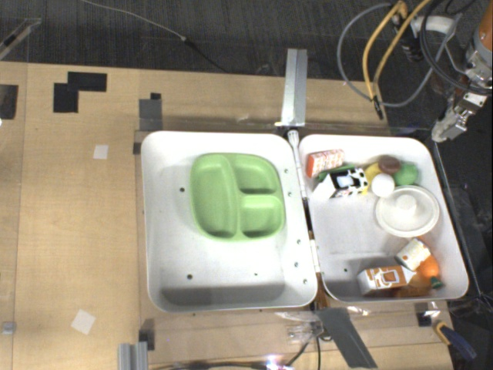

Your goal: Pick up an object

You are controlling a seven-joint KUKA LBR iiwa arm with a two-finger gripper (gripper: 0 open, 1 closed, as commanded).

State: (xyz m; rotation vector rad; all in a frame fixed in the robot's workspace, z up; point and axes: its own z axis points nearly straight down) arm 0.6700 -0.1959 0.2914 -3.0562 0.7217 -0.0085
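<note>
gripper (451, 126): at the view's upper right, hanging over the dark floor just outside the right bin's top right corner. small and pale against the cables; cannot tell how it is set, and nothing is seen in it.
arm (479, 52): grey, enters at the right edge, above the gripper.
right bin (362, 264): holds all the loose objects, clustered along its top and right sides.
red-and-white packet (324, 162): top left of the right bin, well left of the gripper.
black-and-white carton (347, 182): just below and right of the packet, looks cow-patterned, though the view is too coarse to be sure.
yellow ball (373, 172): beside the carton.
green ball (407, 174): top right of the cluster, the object nearest the gripper, still inside the bin rim and apart from it.
white bowl (407, 210): upright, below the balls.
orange carton (387, 280): lying flat near the bin's bottom edge.
left bin (166, 230): holds a green divided tray (236, 196), well apart from the gripper.
</note>
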